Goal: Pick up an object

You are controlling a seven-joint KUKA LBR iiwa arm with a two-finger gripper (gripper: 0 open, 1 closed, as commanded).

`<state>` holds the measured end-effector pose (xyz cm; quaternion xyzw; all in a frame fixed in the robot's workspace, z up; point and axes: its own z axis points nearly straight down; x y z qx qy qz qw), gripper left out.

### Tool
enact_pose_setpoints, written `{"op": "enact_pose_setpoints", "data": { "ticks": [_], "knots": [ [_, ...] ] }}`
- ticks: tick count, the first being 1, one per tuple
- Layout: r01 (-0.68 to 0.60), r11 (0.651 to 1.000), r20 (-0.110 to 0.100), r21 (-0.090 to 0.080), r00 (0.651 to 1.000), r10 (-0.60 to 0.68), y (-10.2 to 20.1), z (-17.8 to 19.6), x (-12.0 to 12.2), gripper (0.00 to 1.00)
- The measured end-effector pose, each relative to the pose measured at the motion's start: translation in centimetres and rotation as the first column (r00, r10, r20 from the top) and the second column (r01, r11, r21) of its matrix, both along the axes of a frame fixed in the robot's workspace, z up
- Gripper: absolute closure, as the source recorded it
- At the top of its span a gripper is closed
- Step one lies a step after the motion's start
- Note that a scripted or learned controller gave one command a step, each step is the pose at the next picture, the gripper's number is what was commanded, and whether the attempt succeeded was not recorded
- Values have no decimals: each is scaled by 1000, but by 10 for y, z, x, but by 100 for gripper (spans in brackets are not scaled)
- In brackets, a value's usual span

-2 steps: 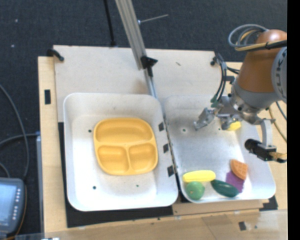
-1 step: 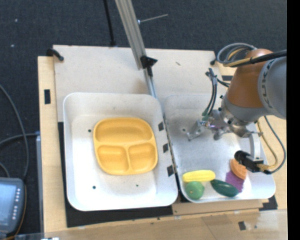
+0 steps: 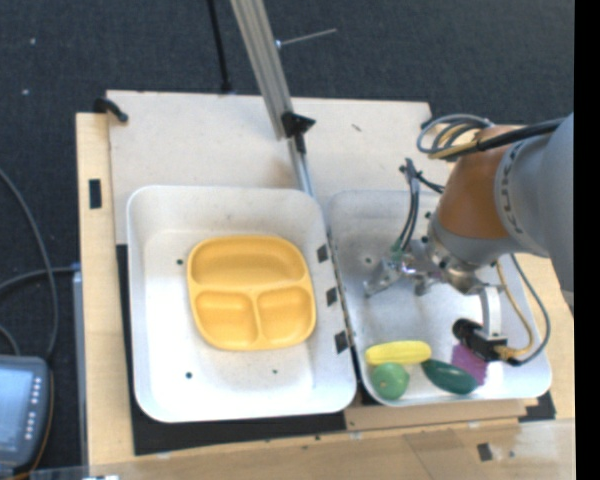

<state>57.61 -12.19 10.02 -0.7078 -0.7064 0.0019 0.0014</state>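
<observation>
Pincer [image 3: 412,271] tips blurred; purple object [image 3: 469,365] partly hidden.

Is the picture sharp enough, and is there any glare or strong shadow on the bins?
Camera view: slightly soft and grainy; light even, no harsh glare on the white bins; the yellow tray reads clearly; the small objects at the right bin's near edge are blurry.

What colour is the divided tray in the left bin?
Yellow: the divided tray, seen plainly in the camera view.
</observation>
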Motion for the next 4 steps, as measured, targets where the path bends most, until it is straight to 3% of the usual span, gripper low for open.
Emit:
{"op": "enact_pose_setpoints", "data": {
  "ticks": [1, 3, 4],
  "knots": [
    [7, 1000, 8, 0, 1000, -7, -1, 14, 2, 100],
    [-5, 1000, 13, -1, 1000, 5, -3, 129, 14, 100],
    [-8, 1000, 7, 1, 1000, 8, 41, 129, 34, 100]
  ]
}}
